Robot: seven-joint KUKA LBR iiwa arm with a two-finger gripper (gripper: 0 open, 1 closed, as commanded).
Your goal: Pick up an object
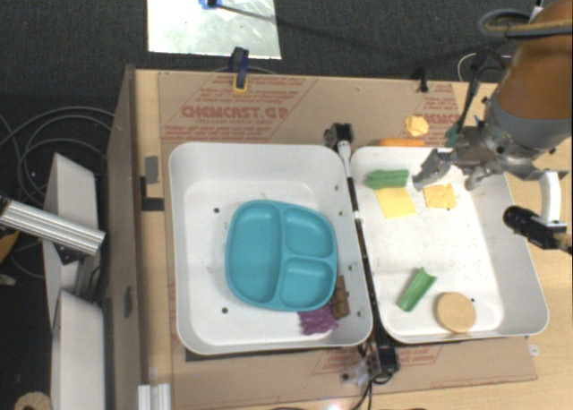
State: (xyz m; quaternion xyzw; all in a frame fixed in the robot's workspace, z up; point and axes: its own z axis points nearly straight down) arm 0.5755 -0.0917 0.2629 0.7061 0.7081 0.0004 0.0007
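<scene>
Gripper (452, 169) hung over the right bin (524, 305), far end; fingers spread, nothing between them. One fingertip sat just beside the small yellow square (439, 196), the other near the green block (387, 179). Larger yellow square (397, 203), green wedge (415, 289) and tan disc (456, 311) lay loose. Bench board (235, 113) read "CHEMCAST GP"

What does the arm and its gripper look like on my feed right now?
The arm is bulky and rounded, grey with a broad orange band above the wrist. Thin dark cables loop beside it. The gripper is a small grey metal assembly with two fingers.
</scene>
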